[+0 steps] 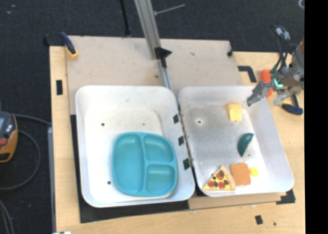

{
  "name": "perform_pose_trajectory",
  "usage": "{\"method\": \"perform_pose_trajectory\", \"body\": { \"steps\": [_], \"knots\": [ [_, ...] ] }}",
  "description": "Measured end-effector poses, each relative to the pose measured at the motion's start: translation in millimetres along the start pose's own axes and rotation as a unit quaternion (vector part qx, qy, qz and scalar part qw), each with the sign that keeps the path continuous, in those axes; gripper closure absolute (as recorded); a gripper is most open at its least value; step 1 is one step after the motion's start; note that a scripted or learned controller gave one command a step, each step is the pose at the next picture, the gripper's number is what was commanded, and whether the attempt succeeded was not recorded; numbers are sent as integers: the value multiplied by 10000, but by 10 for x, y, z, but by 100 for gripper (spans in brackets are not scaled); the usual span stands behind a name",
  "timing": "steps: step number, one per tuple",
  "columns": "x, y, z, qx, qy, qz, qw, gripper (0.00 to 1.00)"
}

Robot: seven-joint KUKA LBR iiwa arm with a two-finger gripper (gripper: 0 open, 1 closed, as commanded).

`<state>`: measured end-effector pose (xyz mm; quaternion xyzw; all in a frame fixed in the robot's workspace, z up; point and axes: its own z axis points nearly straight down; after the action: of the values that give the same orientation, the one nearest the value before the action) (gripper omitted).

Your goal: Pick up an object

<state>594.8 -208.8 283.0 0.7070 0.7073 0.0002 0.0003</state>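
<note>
The gripper (258, 94) sits at the far right rim of the right bin (205, 100), coming in from the right edge of the view. A grey finger slants down and left over the rim. Nothing is seen between the fingers; whether they are spread or closed cannot be told from this angle, since the wrist is cut off at the frame edge.

Candidate objects all lie in the right bin. The yellow block (234, 112) is nearest, just left of the gripper and slightly toward the near side, standing apart from the other pieces with bare floor around it. The dark green piece (245, 143) lies further toward the near side, its long axis running roughly near to far, tilted slightly. In the near corner are the pizza slice (219, 179), the orange block (240, 174) touching or just beside it, and a small yellow piece (253, 172) just right of the orange block.

Judgement: the yellow block is the likely target, calling for a short move left and toward the near side. The bin's right wall is near the block, so clearance on that side is limited; the left side is open.

The left bin (92, 105) holds a teal divided tray (144, 164), well apart from the work.
</note>
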Motion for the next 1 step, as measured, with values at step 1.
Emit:
{"method": "perform_pose_trajectory", "body": {
  "steps": [1],
  "knots": [
    [0,3,-6,-6,-2,-2,10000,0]
  ]
}}
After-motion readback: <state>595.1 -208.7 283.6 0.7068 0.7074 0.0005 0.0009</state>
